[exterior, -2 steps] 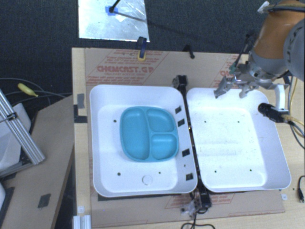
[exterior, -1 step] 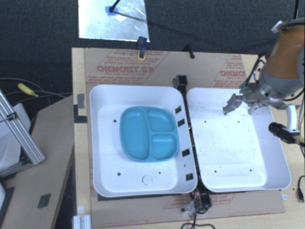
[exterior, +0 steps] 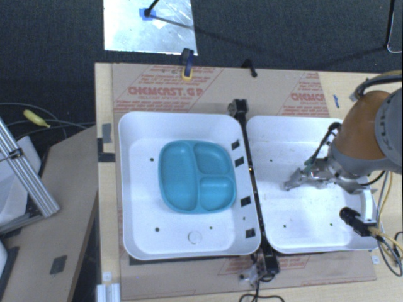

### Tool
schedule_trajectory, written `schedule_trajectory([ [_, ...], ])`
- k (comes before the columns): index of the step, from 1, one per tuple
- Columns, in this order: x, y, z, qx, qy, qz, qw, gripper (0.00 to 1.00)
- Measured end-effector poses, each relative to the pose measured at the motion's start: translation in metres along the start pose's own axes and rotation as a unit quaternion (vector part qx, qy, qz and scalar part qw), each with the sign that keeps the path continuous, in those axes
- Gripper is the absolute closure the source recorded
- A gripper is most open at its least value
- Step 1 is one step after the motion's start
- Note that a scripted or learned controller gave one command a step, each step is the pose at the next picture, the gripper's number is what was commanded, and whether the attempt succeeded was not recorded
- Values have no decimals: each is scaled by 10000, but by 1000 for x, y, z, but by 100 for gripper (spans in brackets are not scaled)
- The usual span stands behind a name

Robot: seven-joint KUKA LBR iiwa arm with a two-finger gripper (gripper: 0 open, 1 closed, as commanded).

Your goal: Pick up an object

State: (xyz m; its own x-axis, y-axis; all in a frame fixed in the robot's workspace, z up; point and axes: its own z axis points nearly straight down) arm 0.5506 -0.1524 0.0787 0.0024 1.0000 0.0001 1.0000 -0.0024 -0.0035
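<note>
A light blue divided plate (exterior: 194, 176) lies flat in the middle of the left bin (exterior: 135, 168). A faint pale ring (exterior: 194, 236) shows on that bin's floor near its front wall. My gripper (exterior: 291, 183) hangs low over the right bin (exterior: 277, 231), right of its middle, its tip pointing left. Its tip is over bare white floor. It is well apart from the plate, across the divider between the two bins.
Black clips (exterior: 239, 162) line the seam between the bins. The bins rest on a cardboard sheet (exterior: 164, 90) on the bench. A shiny metal sheet (exterior: 148, 17) lies beyond the bench at the back left.
</note>
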Motion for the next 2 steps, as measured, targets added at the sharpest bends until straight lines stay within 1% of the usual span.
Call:
schedule_trajectory([
  [1, -21, -3, -6, -29, -9, -9, 10000, 0],
  [2, -56, -15, -6, -29, -11, -4, 10000, 0],
])
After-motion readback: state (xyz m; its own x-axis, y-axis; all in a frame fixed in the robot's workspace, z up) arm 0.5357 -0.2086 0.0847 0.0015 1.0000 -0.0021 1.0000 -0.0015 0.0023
